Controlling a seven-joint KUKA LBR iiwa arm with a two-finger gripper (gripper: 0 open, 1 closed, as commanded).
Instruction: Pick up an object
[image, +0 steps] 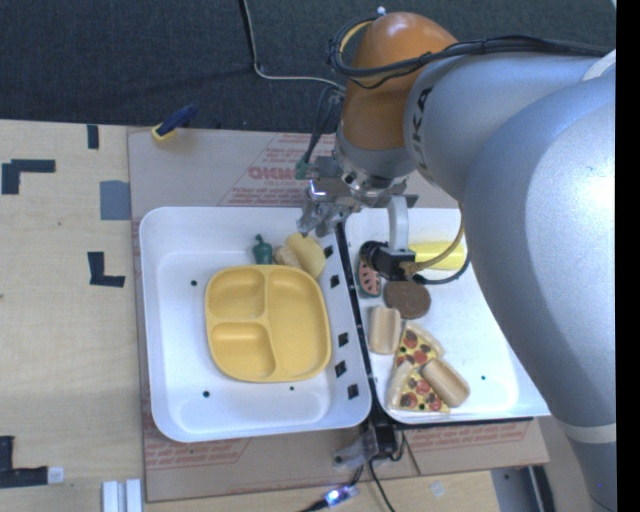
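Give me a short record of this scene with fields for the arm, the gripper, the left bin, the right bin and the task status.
arm: grey with orange band, reaching in from the right
gripper: over the far edge of the left bin, just above a pale yellow food piece
left bin: yellow divided plate, small green item
right bin: pizza slices, brown round piece, hot dog
task status: nothing seen between the fingers

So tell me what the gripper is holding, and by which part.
Cannot be told. The gripper sits right above a pale yellow toy in the left bin, but no grip shows.
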